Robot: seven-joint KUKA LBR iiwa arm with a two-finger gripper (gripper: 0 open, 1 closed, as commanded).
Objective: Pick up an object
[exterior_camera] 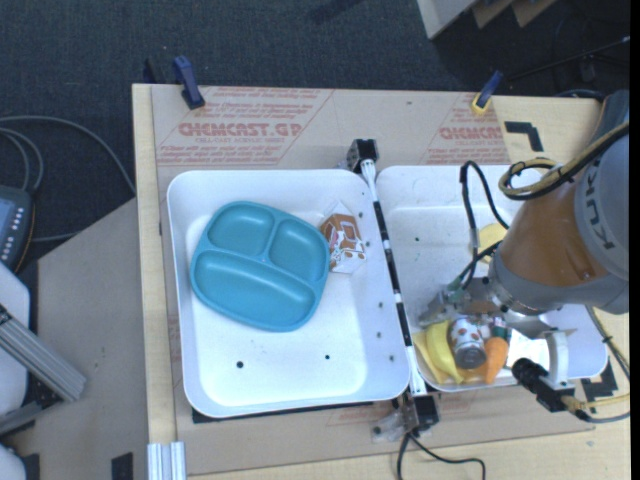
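Observation:
My gripper [466,318] is low in the right bin [420,218], at its front left corner. Right under it lies a small silver can with a red label [467,346]. A yellow banana [438,353] lies to the can's left and an orange carrot [494,358] to its right. The gripper is directly above the can and appears to touch this cluster. Nothing is visibly lifted. The arm's wrist covers the bin's right half.
In the left bin [300,378] a blue divided plate [260,265] lies next to a small brown and white carton [345,241]. A yellow object [490,236] peeks out behind the arm. A black rail [385,258] separates the bins. Cables loop above the wrist.

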